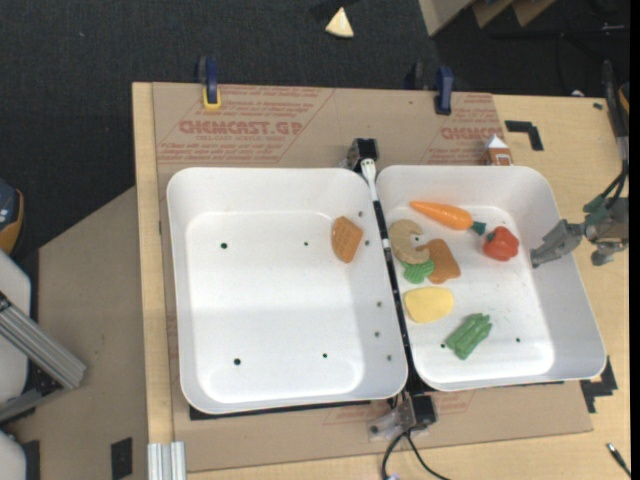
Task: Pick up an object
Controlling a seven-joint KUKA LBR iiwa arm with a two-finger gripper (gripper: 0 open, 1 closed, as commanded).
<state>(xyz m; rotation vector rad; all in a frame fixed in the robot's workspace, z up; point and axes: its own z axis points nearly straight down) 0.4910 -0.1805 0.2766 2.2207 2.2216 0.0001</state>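
Ideally we centre the grey two-finger gripper (565, 240), open or closed we cannot tell, over the small round red toy tomato (501, 244) near the right wall of the right shallow white bin (585, 308), avoiding the orange plastic carrot (440, 213) just left.

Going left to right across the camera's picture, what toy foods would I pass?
Orange-brown piece in the left bin, then in the right bin: yellow piece, green vegetable, red tomato, then the gripper.

A carrot (441, 213), tomato (501, 243) and green pepper (467, 334) (lying flat) sit apart in the right bin (560, 268).
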